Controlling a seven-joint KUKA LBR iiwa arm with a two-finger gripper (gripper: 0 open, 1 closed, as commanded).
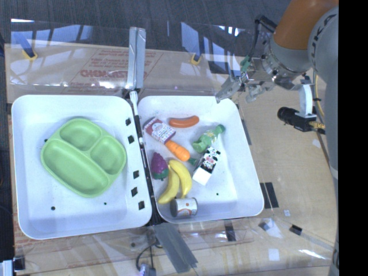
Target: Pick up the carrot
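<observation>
We note the bench (287, 160), a tan surface partly under clear plastic sheeting, carrying two shallow white bins side by side: the left bin (29, 211) and the right bin (244, 188), their inner edges touching.

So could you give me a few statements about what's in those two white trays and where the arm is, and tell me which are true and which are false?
1. The carrot lies in the right bin. True.
2. The gripper is holding the carrot. False: it hangs above the right bin's far corner, apart from the carrot.
3. The green plate sits in the left bin. True.
4. The bananas lie on the green plate. False: they are in the right bin, beside the can.
5. The sausage lies farther back than the carrot. True.
</observation>
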